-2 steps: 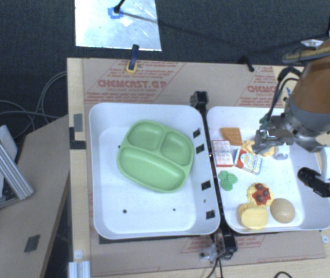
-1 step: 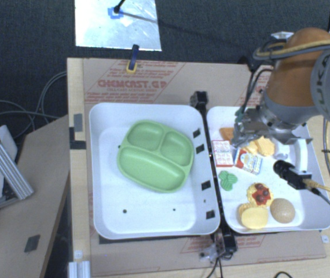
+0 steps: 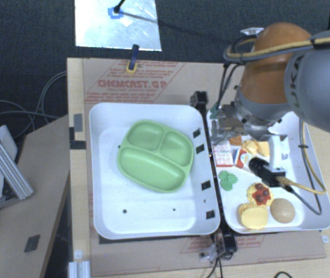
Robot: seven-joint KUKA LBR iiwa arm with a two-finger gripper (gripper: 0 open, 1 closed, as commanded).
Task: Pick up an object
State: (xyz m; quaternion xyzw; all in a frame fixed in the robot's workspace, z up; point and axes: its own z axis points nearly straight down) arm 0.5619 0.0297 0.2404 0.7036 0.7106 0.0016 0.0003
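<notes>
From above and at a slant, I saw two shallow white bins side by side. The grey arm (image 3: pixel 322 80) reached in from the right; its gripper (image 3: pixel 233 126) hung over the far end of the right bin (image 3: pixel 316 214), just above a red-and-white packet (image 3: pixel 223 154); I could not tell whether the jaws were apart or together, the wrist hid them.

I judged the packet the likeliest target. To do it well I would centre over it, keep off the bin wall beside it, and come straight down so the neighbours stay put.

Counted: one green divided plate (image 3: pixel 155 155), alone in the left bin (image 3: pixel 104 172); in the right bin, one packet, one orange-yellow piece (image 3: pixel 254 149), one green leaf (image 3: pixel 228 180), one red-topped piece (image 3: pixel 260 194), one yellow round (image 3: pixel 254 218), one tan round (image 3: pixel 282 210).
</notes>
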